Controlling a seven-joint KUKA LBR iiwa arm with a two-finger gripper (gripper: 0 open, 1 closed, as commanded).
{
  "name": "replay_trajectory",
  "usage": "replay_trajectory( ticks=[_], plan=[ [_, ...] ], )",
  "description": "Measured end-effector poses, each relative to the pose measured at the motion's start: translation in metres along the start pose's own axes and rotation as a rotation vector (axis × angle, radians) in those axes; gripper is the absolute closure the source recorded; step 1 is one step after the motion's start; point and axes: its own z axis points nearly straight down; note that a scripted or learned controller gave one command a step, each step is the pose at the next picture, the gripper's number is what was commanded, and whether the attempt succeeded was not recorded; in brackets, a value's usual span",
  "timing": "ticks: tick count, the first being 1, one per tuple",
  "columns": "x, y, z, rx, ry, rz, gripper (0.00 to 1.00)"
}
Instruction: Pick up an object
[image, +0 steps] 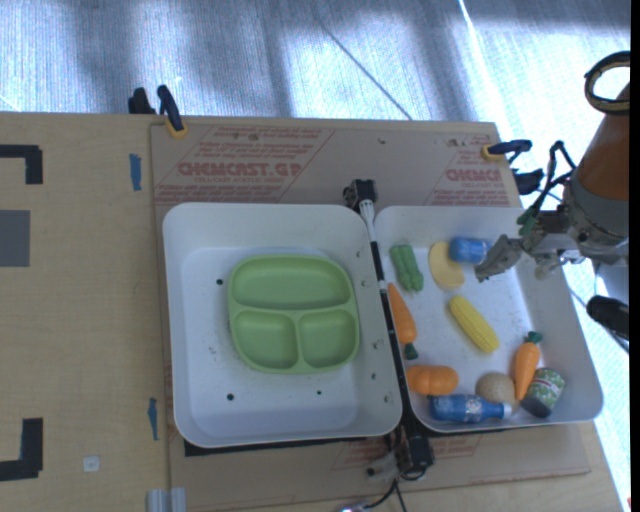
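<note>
The right bin (560, 300) holds several toy foods. A blue piece (466, 248) lies at the back beside a pale yellow round piece (444, 266) and a green bean pod (406, 267). A yellow corn cob (472, 323) lies in the middle. A long orange carrot (401, 313) rests along the left wall. My gripper (497, 258) hangs low over the back of this bin, just right of the blue piece, with nothing visibly held.
The left bin (190, 330) holds a green divided plate (293, 312). Along the right bin's front lie an orange round piece (432, 379), a blue bottle (465, 408), a beige lump (494, 386), a small carrot (526, 365) and a green can (544, 390).
</note>
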Motion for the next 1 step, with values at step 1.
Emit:
replay_trajectory(
  ticks=[1],
  plan=[
    [0.0376,-0.0267,0.0825,0.000,0.000,0.000,0.00]
  ],
)
